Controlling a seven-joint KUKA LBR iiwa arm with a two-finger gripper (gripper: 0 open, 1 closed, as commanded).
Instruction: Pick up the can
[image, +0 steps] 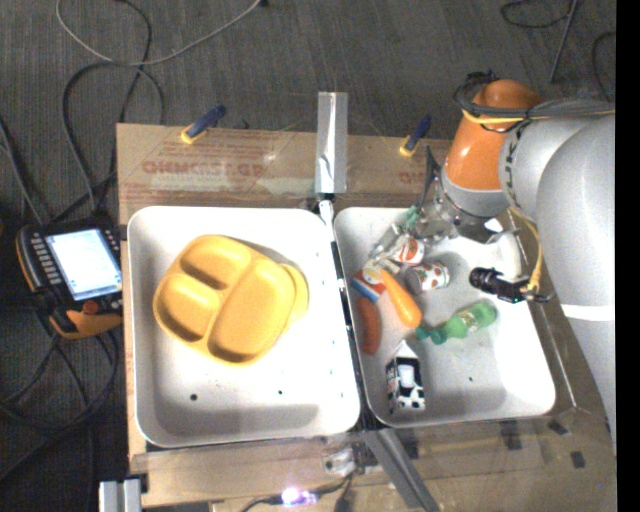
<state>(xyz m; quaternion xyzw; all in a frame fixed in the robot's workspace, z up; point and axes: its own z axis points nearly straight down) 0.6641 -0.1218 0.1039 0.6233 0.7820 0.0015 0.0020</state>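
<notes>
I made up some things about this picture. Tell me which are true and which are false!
1. The yellow tray lies in the left bin. True.
2. The green bottle is in the left bin. False: it lies in the right bin.
3. The tool is over the right bin. True.
4. The black-and-white carton is at the far edge of its bin. False: it lies by the near edge.
5. The orange carrot touches the yellow tray. False: it lies in the right bin, apart from the tray.
</notes>
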